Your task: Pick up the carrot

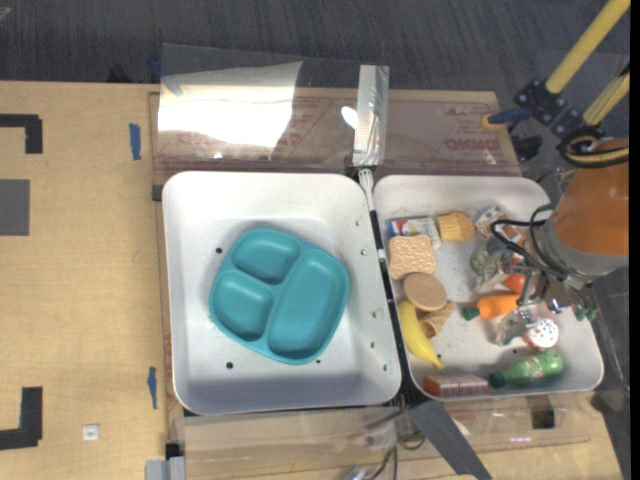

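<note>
Because the carrot (497,306) lies in the right bin (585,373) at the frame's right, crowded by a green bottle (528,370) and other toys, the gripper (532,290), whose opening I cannot tell, could catch a neighbour instead.

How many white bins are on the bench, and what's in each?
2. The left bin holds a teal divided plate. The right bin holds toy food, including a banana and the carrot, under the gripper.
</note>
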Controlling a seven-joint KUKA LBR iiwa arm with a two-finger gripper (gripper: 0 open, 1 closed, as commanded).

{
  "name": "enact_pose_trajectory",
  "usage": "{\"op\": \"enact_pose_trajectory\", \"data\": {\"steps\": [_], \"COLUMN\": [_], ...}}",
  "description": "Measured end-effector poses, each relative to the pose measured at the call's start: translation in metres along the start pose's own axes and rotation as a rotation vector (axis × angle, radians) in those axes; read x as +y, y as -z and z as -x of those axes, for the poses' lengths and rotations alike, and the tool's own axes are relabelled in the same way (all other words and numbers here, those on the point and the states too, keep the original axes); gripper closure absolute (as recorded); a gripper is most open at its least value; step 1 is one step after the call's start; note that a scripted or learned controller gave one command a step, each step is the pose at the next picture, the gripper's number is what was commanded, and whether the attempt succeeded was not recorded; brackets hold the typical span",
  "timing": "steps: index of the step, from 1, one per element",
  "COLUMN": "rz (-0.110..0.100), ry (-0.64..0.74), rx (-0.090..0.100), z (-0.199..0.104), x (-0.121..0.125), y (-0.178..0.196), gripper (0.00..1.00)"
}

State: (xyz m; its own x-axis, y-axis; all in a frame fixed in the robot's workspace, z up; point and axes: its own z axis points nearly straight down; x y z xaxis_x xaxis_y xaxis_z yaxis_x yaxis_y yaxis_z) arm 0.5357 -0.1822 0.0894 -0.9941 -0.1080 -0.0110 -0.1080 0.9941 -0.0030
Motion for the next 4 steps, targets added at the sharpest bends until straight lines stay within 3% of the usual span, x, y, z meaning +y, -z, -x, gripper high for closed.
{"op": "enact_pose_trajectory", "data": {"steps": [1,2,3,4], "rz": [0.001,-0.002,-0.003,-0.002], "ry": [-0.167,-0.165,-0.365,-0.363], "rx": [-0.003,-0.016,-0.01,-0.011], "z": [-0.026,-0.022,-0.04,-0.04], "x": [0.073,0.073,0.091,0.092], "y": [0.001,0.014,0.003,0.002], "gripper": [0.0,1.0,1.0,0.0]}}
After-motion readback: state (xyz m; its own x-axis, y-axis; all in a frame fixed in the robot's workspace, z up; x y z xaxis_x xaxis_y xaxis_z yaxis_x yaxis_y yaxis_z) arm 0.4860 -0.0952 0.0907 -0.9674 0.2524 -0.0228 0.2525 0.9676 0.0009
